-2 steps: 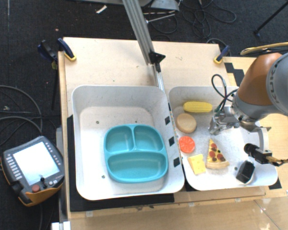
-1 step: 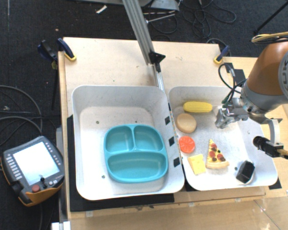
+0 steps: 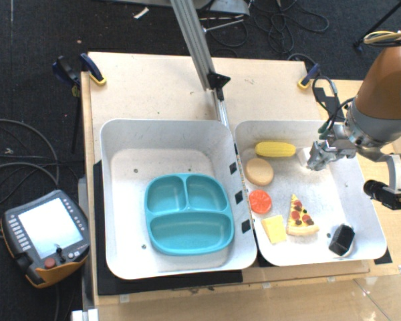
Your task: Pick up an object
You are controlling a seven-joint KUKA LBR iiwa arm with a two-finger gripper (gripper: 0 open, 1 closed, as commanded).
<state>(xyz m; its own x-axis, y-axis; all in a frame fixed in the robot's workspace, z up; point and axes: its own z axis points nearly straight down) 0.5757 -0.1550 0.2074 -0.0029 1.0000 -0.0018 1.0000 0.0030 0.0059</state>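
Right now the end effector [image 3: 315,158] hovers low at the far side of the right bin [image 3: 361,179], just right of the yellow corn cob [image 3: 275,150]; whether it is spread or pressed together I cannot tell. Likely a light, stiff, smooth plastic toy, the cob could roll, so pinching across its short width at mid-length seems safest.
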